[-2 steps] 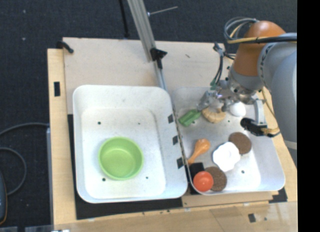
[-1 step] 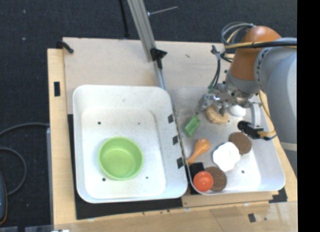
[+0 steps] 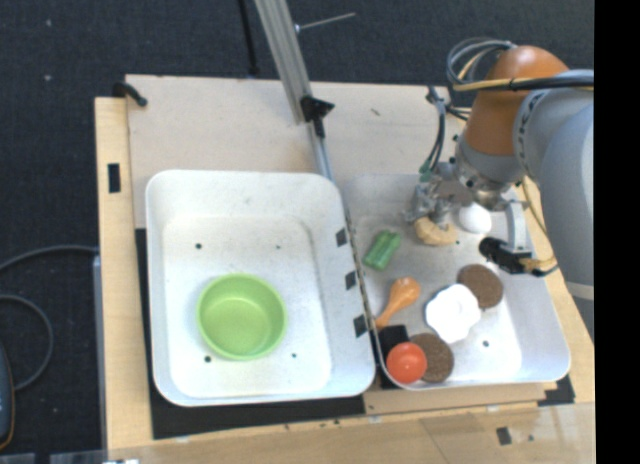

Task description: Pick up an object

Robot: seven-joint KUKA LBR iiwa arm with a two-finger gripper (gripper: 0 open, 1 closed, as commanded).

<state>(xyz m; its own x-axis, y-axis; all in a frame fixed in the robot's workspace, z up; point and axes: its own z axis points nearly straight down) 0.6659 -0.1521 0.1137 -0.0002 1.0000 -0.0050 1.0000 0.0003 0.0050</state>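
Note:
My gripper [image 3: 430, 204] reaches down into the back of the right bin [image 3: 535, 357], below the arm's orange band. A tan rounded lump [image 3: 435, 232] lies right under and just in front of it, seemingly touching it. Further left lies a green block [image 3: 381, 249], and an orange carrot-shaped piece [image 3: 399, 298] lies nearer the front. A white round piece [image 3: 452, 312], two brown discs [image 3: 483, 285] [image 3: 437, 357] and a red ball [image 3: 406, 361] sit toward the bin's front.
The left bin [image 3: 170, 202] holds a light green bowl [image 3: 241, 316]. A slanted metal rail [image 3: 285, 42] crosses the bench behind the bins. A small white rounded thing [image 3: 473, 219] sits close to the wrist on its right.

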